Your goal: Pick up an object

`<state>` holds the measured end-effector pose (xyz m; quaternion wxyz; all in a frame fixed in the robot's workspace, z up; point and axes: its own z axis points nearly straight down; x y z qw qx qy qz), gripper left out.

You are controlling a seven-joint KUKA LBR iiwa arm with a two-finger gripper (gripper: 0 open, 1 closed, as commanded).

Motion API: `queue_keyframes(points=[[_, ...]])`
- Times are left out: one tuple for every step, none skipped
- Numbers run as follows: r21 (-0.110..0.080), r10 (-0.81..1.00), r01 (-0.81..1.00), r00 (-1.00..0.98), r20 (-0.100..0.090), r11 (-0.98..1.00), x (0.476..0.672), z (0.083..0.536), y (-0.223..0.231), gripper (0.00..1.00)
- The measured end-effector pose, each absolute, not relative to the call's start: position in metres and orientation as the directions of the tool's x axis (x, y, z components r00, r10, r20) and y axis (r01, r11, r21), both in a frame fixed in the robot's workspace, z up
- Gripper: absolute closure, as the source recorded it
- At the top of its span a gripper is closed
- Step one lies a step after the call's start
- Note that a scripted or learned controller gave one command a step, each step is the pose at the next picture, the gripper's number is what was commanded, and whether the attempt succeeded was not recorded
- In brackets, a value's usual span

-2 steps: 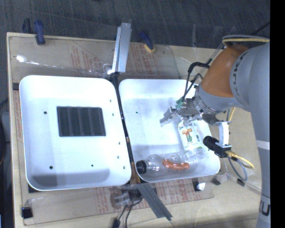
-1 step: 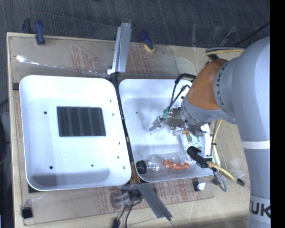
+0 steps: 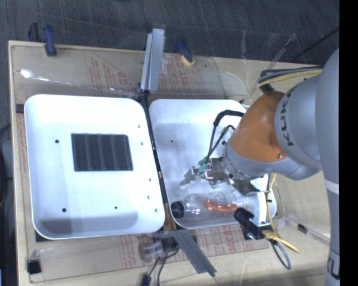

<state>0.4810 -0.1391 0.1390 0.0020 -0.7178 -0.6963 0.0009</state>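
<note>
Claw (image 3: 198, 173) over right bin (image 3: 185, 118) near front edge, just above clear bottle (image 3: 206, 206); finger state unclear.

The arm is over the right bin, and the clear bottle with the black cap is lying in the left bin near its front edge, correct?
Not quite. The camera view shows the clear bottle lying in the right bin, near its front edge, not the left bin. The arm is over the right bin, as you said.

Even overhead light, glaring white bins (image 3: 83, 165), perhaps slightly soft
</note>
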Motion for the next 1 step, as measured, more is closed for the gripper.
queue_keyframes(points=[[-0.003,1.000,1.000,0.029,0.001,-0.029,0.4765,0.1701,-0.1887,0.00]])
